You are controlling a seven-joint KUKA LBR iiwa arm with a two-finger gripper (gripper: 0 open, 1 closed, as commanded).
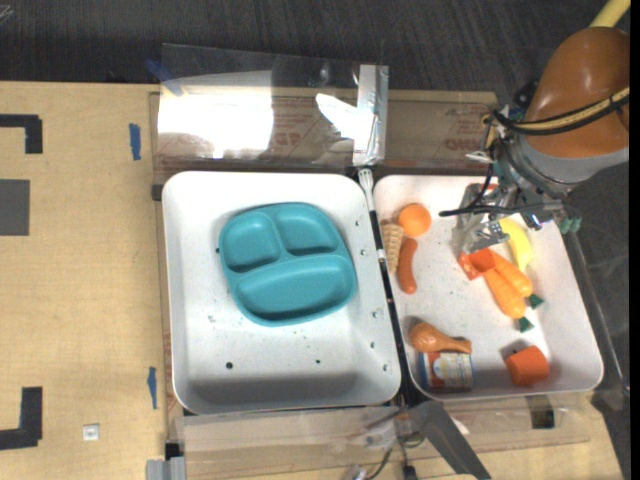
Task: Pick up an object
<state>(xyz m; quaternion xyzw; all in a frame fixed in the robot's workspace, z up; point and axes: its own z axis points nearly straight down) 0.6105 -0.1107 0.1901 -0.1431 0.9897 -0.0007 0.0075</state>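
Note:
My gripper [481, 236] hangs low over the upper right part of the right bin [585, 313], below the arm's orange band. Directly under it lies a small red piece [478, 262], touching or nearly touching the gripper. An orange carrot [508, 286] with a green tip lies just to its lower right. A yellow banana [518, 242] rests beside the gripper on the right. I see nothing lifted off the bin floor.
The right bin also holds an orange ball [413, 218], a sausage [407, 265], a cone [392, 236], a chicken drumstick [435, 338], a can [450, 370] and an orange block [527, 364]. A teal divided plate [288, 261] lies in the left bin [190, 348].

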